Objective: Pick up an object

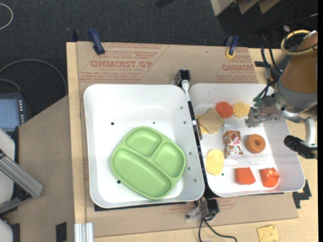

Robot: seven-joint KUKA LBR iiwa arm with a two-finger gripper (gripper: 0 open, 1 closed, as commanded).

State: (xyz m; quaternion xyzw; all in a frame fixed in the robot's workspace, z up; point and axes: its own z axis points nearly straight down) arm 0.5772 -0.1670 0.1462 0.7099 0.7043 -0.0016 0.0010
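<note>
The end effector (254, 116) hangs over the right bin (298, 178) near its far right corner, and whether it is open or closed cannot be told; nothing shows in its grip. Just beside it lie a round orange piece (224, 109) and a yellow lump (241, 109), with a glazed toy doughnut (255, 143) nearer the front, a tan bread-shaped piece (210, 121) and a pale yellow oval (215, 161) along the left wall, a small printed packet (232, 142) in the middle, and two red-orange blocks (244, 175) (269, 177) by the front edge. The left bin (96, 135) carries a smooth green plastic tray (147, 161) with three compartments, towards its front edge.
</note>
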